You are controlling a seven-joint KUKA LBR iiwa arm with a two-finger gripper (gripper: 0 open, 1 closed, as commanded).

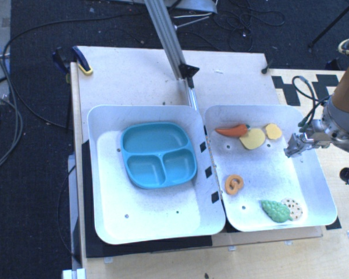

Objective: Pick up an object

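Note:
The right bin (311, 173) holds an orange carrot (231, 131), a yellow pear-shaped piece (252, 139), a small yellow piece (273, 132), an orange pretzel (234, 184), a green leafy piece (276, 210) and a speckled cookie (292, 208). My gripper (295, 147) hangs over the bin's right side, right of the yellow pieces and above the cookie's end of the bin. Nothing shows between its fingers.
The left bin (104, 202) carries a blue divided tray (159, 154). A slanted metal pole (167, 34) comes down to the bins' back edge. Cables lie on the dark floor around the bench.

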